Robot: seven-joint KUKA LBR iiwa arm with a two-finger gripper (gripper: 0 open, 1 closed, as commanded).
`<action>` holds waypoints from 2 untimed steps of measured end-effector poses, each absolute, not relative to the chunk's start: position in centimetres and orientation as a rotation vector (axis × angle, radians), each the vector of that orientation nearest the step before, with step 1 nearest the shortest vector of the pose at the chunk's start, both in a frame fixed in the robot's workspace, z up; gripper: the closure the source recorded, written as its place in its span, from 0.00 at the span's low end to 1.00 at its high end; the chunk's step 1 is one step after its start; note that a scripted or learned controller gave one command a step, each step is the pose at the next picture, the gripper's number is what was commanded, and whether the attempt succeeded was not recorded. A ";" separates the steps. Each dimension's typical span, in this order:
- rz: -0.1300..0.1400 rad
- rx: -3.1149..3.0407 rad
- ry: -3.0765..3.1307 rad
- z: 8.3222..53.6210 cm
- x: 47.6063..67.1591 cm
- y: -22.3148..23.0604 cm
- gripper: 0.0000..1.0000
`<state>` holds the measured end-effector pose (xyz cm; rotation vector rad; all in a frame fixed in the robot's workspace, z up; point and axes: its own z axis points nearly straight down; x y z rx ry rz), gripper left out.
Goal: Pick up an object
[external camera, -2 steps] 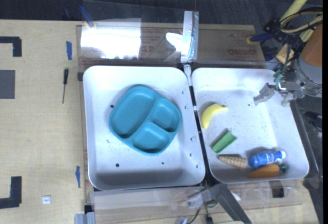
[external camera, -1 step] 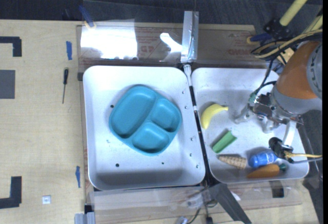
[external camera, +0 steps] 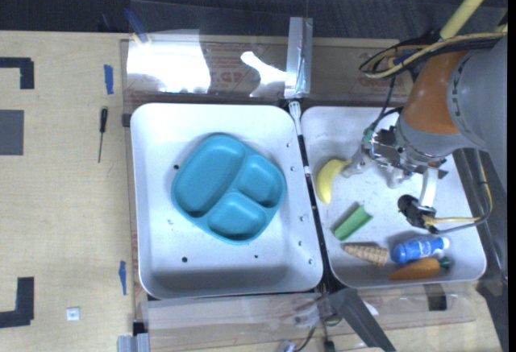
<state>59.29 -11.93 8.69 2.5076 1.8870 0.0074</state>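
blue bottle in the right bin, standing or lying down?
Lying down: the blue bottle lies lengthwise on the bin floor beside the carrot.

Setting: robotics lab test bench, not a home or shop. Pale plywood benchtop (external camera: 56, 205) carries black tape corner markers (external camera: 20, 71) and short blue tape strips (external camera: 108, 78), as used for fixing positions. Two shallow white plastic bins (external camera: 153, 262) sit side by side, framed by clear acrylic panels (external camera: 201, 64) and a metal bracket (external camera: 299, 56). Grey industrial arm with orange band (external camera: 451, 101) reaches in, with loose black and yellow cables (external camera: 403, 52) trailing. Bin contents are toy props: a blue divided plastic plate (external camera: 229, 186) and plastic play food (external camera: 352, 221).
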 end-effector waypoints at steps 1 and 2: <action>0.003 2.339 2.095 8.8 48.0 -10.5 0.00; 0.004 2.436 1.975 8.7 56.0 -16.4 0.00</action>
